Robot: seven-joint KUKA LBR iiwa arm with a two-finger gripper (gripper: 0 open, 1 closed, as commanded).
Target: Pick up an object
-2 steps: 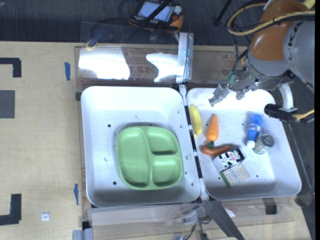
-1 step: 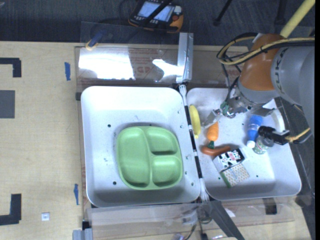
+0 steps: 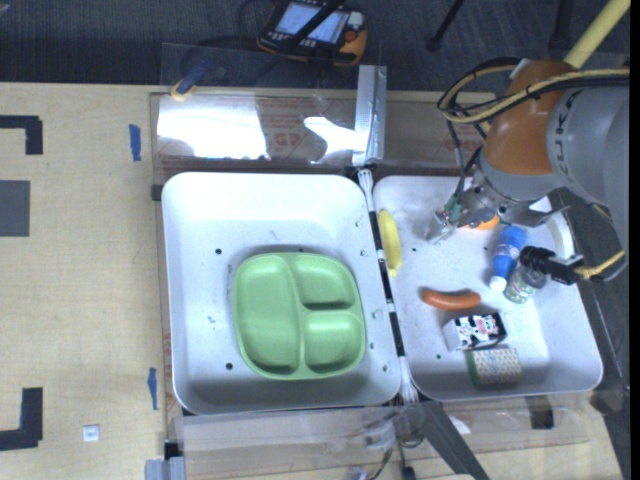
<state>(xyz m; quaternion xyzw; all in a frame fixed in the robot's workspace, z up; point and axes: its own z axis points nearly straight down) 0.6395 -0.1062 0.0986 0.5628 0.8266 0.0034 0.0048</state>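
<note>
My gripper [image 3: 447,220] hangs low over the back of the right bin [image 3: 572,360], pointing down and to the left. Just to its right a small orange object [image 3: 488,224] peeks out from under the wrist. A blue bottle [image 3: 507,252] lies to the right, with a small clear bottle [image 3: 520,287] below it. An orange-red sausage [image 3: 451,298] lies mid-bin. A yellow banana [image 3: 389,240] rests along the bin's left wall. Nothing visibly sits in the gripper.
A black-and-white patterned box [image 3: 477,329] and a tan-green sponge block [image 3: 494,366] lie at the front of the right bin. The left bin [image 3: 190,208] holds a green divided plate [image 3: 298,313]. A metal divider [image 3: 370,118] stands behind the bins.
</note>
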